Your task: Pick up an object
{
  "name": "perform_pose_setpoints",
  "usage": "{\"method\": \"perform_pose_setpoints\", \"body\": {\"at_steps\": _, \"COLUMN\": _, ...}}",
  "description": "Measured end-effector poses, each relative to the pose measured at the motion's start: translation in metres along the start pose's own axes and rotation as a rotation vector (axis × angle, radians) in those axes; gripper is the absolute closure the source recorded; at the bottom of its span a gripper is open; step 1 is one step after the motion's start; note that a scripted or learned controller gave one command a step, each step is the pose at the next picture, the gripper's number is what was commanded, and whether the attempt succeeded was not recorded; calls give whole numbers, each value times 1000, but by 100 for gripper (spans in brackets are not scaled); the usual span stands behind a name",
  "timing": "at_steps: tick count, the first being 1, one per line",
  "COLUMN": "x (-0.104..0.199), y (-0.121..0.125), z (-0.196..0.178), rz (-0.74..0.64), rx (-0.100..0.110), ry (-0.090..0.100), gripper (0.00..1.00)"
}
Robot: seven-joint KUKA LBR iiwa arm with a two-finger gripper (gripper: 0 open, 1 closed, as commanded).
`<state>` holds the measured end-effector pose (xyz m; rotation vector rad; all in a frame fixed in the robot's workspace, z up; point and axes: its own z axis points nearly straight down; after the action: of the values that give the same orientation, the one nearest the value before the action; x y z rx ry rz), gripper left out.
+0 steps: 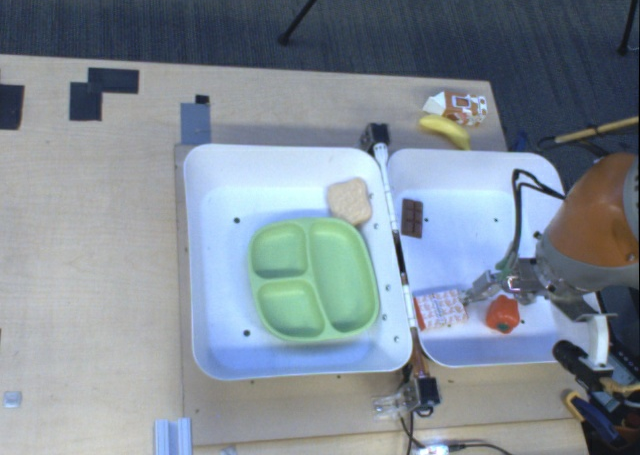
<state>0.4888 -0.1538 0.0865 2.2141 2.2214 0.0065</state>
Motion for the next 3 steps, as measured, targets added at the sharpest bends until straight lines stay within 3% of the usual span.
{"method": "perform_pose_setpoints", "body": {"at_steps": 1, "x": 0, "y": 2, "z": -12, "rz": -2, "rx": -6, "ry": -1, "gripper": 100}}
{"method": "perform_pose_setpoints", "body": {"at_steps": 2, "x": 70, "y": 0, "z": -120, "rz": -2, "rx": 2, "ry": 1, "gripper": 100}}
{"method": "perform_pose_setpoints", "body": {"at_steps": 3, "x": 51, "y": 118, "z": -82, "rz": -3, "rx": 5, "ry": 1, "gripper": 100}}
